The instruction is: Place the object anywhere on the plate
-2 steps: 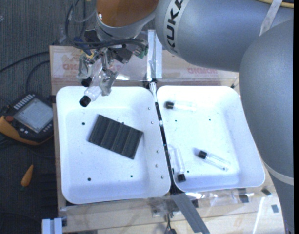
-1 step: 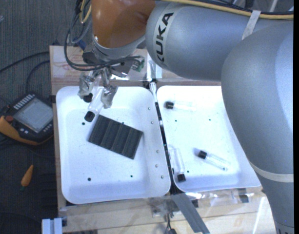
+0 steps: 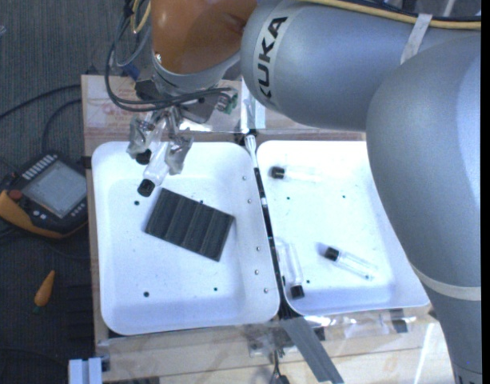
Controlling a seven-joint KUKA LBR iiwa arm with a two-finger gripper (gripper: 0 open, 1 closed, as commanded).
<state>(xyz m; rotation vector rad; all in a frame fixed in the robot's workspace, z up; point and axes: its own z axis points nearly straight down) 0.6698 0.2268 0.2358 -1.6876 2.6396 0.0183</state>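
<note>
vial [image 3: 154, 174]: clear tube with black cap, tilted, cap end down-left, in the left bin's upper-left part; upper end sits between the claw fingers
claw [image 3: 159, 144]: clenched on the vial's upper part, silver fingers pointing down, over the left bin's far-left corner
plate [image 3: 189, 223]: dark ribbed rectangle, flat on the left bin floor, rotated so its long side runs upper-left to lower-right; just below-right of the vial's cap, apart from it
left bin [image 3: 117, 294]: white, shallow, holds plate and vial; a few dark specks on floor
arm [image 3: 324, 54]: grey, comes in from the right across the top, KUKA lettering on the link; orange band [image 3: 197, 14] above the wrist, wrist pointing down at the left bin's far edge; cables loop round the wrist
right bin [image 3: 388, 294]: white, touching the left bin along the middle; three more vials [image 3: 346, 258] in it, one near the far-left corner, one mid-floor, one along the left wall near the front
table [image 3: 189, 350]: light wood, carries both bins
pendant [image 3: 45, 194]: grey-orange handset on dark floor, left of the table
orange item [image 3: 43, 288]: small, on floor below the pendant; cannot tell what it is
</note>
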